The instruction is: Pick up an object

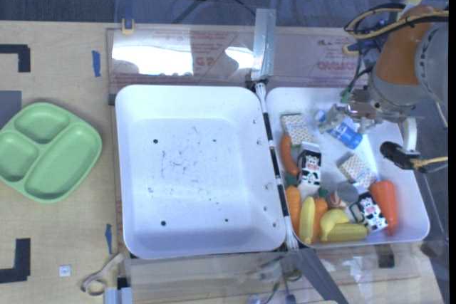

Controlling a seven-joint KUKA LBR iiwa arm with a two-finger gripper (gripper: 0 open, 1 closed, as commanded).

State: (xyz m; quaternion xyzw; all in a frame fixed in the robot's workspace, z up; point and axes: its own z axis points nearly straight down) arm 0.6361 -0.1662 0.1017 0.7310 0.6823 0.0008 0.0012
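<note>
Robot arm (pixel 410 60) over the right bin (pixel 420 221) of toys.
Its fingers (pixel 340 119) seem clamped on a small blue object (pixel 348 134), though the view is blurry there.

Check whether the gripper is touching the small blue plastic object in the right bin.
Cannot tell. In the camera view the gripper overlaps the small blue plastic object in the right white bin, but the slanted angle shows neither contact nor a gap.

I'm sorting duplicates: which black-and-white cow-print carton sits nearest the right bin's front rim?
The cow-print carton beside the big orange carrot; the other carton lies mid-bin, farther back.
</note>
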